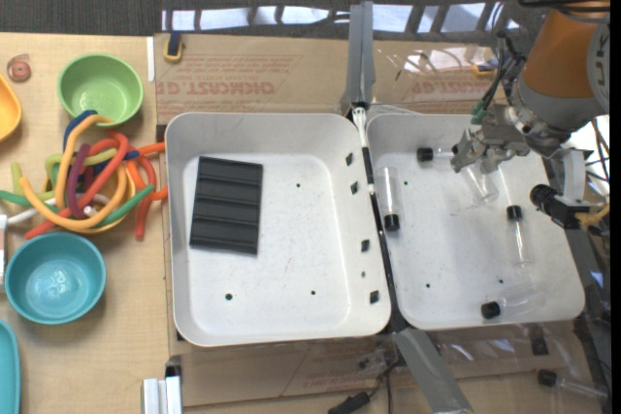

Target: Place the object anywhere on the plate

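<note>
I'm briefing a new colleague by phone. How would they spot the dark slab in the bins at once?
Find the left white bin of the two bins. On its floor, toward its left side, lies the black ribbed slab. It is a flat dark rectangle with grooves; the items in the right bin are clear tubes with black caps.

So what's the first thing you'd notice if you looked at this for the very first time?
Probably the black ridged block lying alone in the left white bin, dark against all that white. Next, the arm's orange band at the upper right, with its gripper hanging over the right bin. Then the tangle of colourful tubes between a green bowl and a blue bowl at far left.
</note>
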Available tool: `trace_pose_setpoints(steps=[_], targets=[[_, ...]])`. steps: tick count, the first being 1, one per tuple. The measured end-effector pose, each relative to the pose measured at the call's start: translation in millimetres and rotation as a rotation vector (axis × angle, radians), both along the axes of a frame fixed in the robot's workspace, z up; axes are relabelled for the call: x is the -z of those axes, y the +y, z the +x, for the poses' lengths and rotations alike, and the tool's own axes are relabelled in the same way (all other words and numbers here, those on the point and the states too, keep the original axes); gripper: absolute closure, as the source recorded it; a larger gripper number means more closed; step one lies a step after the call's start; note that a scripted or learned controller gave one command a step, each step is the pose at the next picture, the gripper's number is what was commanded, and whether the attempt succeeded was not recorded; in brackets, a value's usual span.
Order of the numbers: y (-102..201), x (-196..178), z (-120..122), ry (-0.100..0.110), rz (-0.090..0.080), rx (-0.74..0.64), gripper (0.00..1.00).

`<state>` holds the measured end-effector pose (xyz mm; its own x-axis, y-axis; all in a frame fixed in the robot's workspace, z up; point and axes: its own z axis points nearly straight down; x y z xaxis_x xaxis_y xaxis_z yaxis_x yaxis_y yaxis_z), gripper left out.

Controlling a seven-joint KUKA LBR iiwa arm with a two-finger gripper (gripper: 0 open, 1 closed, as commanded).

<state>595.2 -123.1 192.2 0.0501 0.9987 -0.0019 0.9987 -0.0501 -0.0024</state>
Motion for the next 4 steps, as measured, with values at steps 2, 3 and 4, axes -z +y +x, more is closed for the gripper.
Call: trace_pose_setpoints(steps=[2,3,4], targets=[[-95.4,22.1,63.8,-0.003,0.0,0.016,1.0],[-93.5,35.2,-13.7,0.0,0.002,-0.067,1.0],[-99.1,10.8,25.4,-0.002,0.0,-0.033,1.0]])
